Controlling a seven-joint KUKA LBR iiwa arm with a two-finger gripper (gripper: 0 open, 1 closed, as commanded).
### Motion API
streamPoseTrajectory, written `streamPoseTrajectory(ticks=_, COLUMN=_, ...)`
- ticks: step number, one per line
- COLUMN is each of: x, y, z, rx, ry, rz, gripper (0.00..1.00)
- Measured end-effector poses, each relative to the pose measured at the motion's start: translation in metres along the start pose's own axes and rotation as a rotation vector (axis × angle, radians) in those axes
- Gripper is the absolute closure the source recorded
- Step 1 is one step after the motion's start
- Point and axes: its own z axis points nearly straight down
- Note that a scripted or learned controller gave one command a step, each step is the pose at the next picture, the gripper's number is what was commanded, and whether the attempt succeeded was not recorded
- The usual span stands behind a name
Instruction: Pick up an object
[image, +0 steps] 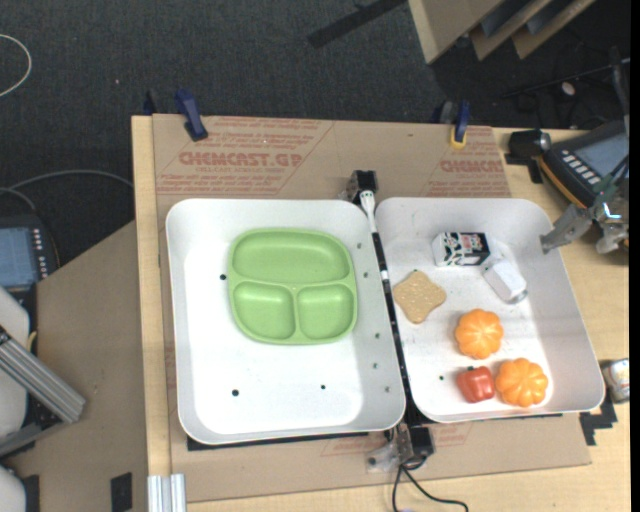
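We've got the bench (300, 150) carrying two white bins, the left bin (200, 380) holding a green divided plate (293, 285) and the right bin (560, 320) holding all the small stuff. The claw (585, 225) sits at the right bin's upper right edge, and honestly we can't tell whether it's open or closed. Nearest pick is probably the little white block (503, 279), just down-left of it, long axis slanting; the milk carton (461, 248), cracker (418, 296), two oranges (479, 333) and red pepper (477, 384) lie farther.

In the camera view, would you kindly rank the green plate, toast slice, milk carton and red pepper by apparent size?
1. green plate
2. toast slice and milk carton: they look about alike, so no ranking between them
3. red pepper
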Motion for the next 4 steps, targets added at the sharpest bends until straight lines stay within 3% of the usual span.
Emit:
streamPoseTrajectory(ticks=1, x=-0.011, y=-0.044, z=-0.012, rx=0.002, ry=0.002, rz=0.003, gripper=0.0)
streamPoseTrajectory(ticks=2, x=-0.01, y=-0.081, z=0.065, rx=0.009, ry=0.004, rz=0.002, gripper=0.0)
streamPoseTrajectory(ticks=4, x=-0.011, y=-0.078, z=0.061, rx=-0.001, ry=0.0, rz=0.001, gripper=0.0)
